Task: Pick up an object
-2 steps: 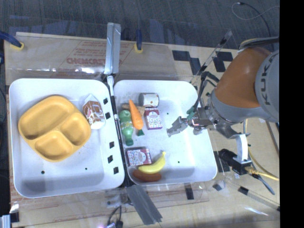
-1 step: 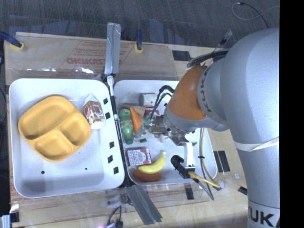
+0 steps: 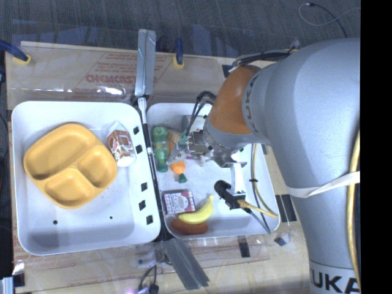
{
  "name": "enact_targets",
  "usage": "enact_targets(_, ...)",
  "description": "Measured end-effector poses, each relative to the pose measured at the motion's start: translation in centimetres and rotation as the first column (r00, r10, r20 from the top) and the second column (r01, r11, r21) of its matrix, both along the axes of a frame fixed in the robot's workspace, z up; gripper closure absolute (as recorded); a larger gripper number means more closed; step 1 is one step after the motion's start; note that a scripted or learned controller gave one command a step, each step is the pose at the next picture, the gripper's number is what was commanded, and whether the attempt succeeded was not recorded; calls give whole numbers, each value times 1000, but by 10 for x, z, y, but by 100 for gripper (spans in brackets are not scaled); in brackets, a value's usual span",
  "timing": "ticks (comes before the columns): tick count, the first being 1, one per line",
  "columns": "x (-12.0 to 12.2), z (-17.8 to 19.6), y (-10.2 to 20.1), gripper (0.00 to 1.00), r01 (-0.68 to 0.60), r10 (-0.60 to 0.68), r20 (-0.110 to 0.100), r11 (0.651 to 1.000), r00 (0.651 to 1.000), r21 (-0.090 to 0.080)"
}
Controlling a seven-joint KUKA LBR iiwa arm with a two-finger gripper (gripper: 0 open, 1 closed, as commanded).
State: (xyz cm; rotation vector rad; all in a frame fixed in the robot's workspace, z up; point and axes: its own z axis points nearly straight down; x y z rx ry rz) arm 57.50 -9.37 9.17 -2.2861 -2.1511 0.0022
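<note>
Two white bins side by side on a pale wooden bench (image 3: pixel 73 66), dark carpet (image 3: pixel 184 5) beyond at the top of the frame. Left bin (image 3: pixel 37 237): yellow divided plate (image 3: pixel 68 164), small packet (image 3: pixel 120 144). Right bin (image 3: pixel 260 222): green bottle (image 3: pixel 160 146), orange carrot (image 3: pixel 178 169), banana (image 3: pixel 199 211), pink box (image 3: pixel 178 199). Gripper (image 3: pixel 195 144) low at mid-frame beside the bottle; whether open or closed cannot be told.
</note>
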Motion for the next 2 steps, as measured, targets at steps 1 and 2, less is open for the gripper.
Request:
enact_targets(1,0,9,0,100,-4,4,-3,1000,1000,1)
enact_targets(2,61,100,64,100,-112,112,0,994,994,-1)
